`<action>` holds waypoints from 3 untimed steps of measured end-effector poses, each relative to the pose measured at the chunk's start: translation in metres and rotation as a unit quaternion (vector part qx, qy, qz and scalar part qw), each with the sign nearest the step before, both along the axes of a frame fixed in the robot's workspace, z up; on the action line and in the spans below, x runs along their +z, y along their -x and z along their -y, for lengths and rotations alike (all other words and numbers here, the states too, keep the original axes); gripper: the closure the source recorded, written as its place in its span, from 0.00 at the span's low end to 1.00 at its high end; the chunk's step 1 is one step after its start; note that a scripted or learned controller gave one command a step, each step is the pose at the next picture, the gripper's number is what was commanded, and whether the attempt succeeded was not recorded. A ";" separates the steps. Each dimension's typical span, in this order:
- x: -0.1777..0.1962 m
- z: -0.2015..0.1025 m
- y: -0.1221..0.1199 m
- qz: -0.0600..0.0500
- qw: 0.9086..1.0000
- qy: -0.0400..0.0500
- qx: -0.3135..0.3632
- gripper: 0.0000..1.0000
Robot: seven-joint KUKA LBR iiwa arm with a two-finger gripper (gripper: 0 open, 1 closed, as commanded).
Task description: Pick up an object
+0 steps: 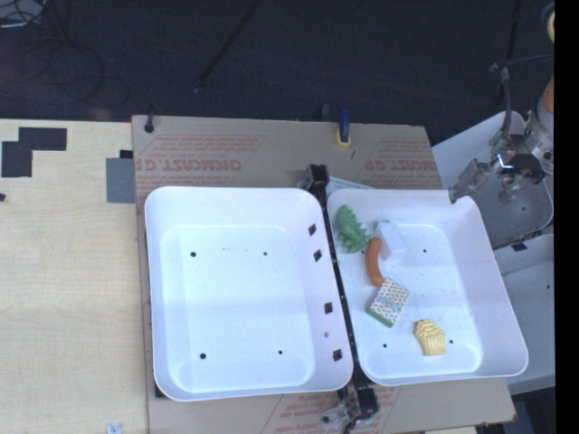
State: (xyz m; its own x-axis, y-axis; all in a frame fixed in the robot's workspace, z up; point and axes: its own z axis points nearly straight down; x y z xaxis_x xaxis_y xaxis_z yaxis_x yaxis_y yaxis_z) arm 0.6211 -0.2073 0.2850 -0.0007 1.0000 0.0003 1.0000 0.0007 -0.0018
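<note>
Sausage (374, 261) well left of gripper (507, 165)

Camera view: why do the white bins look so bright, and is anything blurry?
In the camera view, overhead light washes out the left bin and right bin; small items like the orange sausage look soft; the background is dark.

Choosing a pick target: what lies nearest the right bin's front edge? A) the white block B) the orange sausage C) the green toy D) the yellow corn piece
D: the yellow corn piece lies lowest in the right bin, closest to its front rim; the green toy, white block and orange sausage lie farther back.
</note>
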 end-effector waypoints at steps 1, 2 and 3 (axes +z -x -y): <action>0.010 0.000 0.000 0.000 1.000 0.000 0.001 1.00; 0.020 0.005 0.064 -0.001 1.000 -0.001 0.000 1.00; -0.003 0.005 0.109 -0.002 1.000 -0.001 -0.001 1.00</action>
State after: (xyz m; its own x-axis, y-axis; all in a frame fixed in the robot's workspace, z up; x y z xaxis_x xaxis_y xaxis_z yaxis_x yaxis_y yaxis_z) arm 0.5119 -0.2128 0.2817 0.0011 1.0000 0.0021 1.0000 -0.0011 -0.0066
